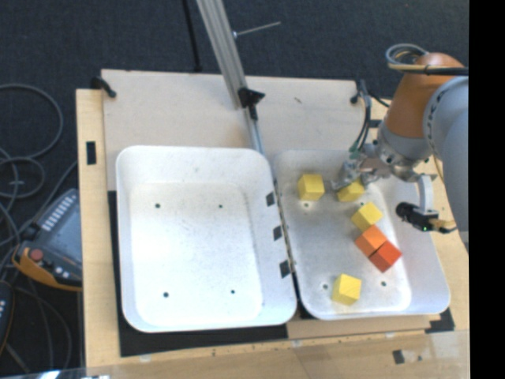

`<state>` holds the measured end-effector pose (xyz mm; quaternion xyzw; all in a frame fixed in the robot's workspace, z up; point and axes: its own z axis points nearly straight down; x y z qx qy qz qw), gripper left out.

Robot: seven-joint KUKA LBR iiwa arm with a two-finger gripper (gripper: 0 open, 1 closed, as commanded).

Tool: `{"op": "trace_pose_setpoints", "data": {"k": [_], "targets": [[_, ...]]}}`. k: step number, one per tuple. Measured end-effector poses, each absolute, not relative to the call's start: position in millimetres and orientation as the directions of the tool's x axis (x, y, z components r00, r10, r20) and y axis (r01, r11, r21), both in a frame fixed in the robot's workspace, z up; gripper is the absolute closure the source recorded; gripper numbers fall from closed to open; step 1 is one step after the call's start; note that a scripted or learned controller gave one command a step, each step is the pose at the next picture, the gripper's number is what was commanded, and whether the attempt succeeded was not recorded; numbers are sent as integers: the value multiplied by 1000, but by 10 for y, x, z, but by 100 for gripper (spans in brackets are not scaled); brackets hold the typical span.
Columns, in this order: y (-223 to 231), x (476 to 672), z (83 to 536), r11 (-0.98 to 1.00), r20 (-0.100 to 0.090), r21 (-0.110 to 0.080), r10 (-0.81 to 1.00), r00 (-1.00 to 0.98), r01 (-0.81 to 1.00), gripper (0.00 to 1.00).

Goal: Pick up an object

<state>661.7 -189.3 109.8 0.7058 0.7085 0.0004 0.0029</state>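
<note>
Several blocks lie in the right bin: a yellow cube at the back left, a yellow block right under my gripper, another yellow block, an orange block touching a red one, and a yellow cube near the front. My gripper hangs low over the bin's back part, its tips at the yellow block beneath it. The wrist with the orange band rises to the right.
The left bin sits beside the right one, with black clips along the shared edge. A slanted aluminium post stands behind the bins. Cables and a pendant lie off the bench's left side.
</note>
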Motion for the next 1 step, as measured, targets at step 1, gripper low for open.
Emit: {"op": "trace_pose_setpoints", "data": {"k": [1], "targets": [[-1030, 6088, 1485, 7, 1, 1, 1000, -7, 1000, 100]]}}
